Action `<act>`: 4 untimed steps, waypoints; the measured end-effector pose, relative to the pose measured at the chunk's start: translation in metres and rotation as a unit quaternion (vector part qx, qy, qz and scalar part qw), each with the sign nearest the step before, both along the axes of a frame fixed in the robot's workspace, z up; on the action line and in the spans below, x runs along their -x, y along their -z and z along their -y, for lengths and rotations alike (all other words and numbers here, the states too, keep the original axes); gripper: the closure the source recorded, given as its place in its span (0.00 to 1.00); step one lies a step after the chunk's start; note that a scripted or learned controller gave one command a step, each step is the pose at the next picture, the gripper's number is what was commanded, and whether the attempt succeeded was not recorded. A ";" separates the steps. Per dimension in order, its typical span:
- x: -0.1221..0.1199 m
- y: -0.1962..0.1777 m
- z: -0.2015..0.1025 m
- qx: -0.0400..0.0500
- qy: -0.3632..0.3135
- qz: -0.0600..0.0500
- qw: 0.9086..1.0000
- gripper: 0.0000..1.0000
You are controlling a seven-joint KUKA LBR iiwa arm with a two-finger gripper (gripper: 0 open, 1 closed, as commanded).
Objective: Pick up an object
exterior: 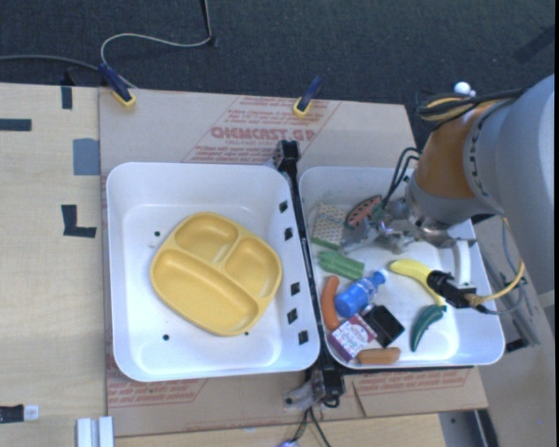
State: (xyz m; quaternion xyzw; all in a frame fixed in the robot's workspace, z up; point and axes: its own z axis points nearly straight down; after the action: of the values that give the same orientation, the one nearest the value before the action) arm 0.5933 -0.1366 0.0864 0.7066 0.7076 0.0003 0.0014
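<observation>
My gripper (380,234) reaches down into the back of the right bin (489,338), under the grey arm with its orange band. Right by it lie a brown-red round item (361,212), a speckled pad (328,220) and a green strip (339,264). Nearer the front lie a blue bottle (359,295), an orange sausage (329,301), a yellow banana (417,273), a green pepper (427,325), a black block (385,324), a red-white packet (350,336) and a second sausage (379,355). I see nothing between the fingers.
The left bin (130,250) holds a yellow divided plate (216,272). A black divider (298,250) runs between the bins. Cardboard lies under both, with two yellow-blue clamps (117,84) at its far edge and a cable on the dark floor.
</observation>
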 end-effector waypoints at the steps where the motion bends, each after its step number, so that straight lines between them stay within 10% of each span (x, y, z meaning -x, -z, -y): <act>1: 0.000 -0.009 0.000 0.001 0.000 0.000 1.000 1.00; 2: 0.000 -0.009 0.000 0.001 0.000 0.000 1.000 0.00; 4: -0.047 0.002 -0.001 -0.001 0.002 -0.008 1.000 0.00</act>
State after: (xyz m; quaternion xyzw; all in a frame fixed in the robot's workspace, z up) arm 0.6404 -0.1353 0.0843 0.7078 0.7064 -0.0046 -0.0047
